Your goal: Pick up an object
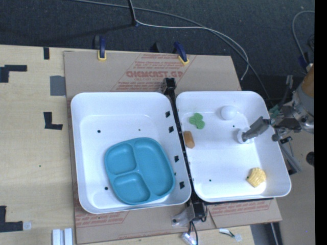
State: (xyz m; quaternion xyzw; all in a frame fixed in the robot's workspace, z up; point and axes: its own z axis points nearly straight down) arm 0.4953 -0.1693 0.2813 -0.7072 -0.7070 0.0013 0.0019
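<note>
Hand (244,136), finger state indiscernible, low in the right bin (225,185) just below the white ball (228,112); closing there risks catching nothing or rolling the ball off toward the bin wall.

A wooden bench (30,152) bears cardboard (153,73) under two white bins (84,106).

Grey metal hand (244,136), dark finger, orange band above wrist
</note>
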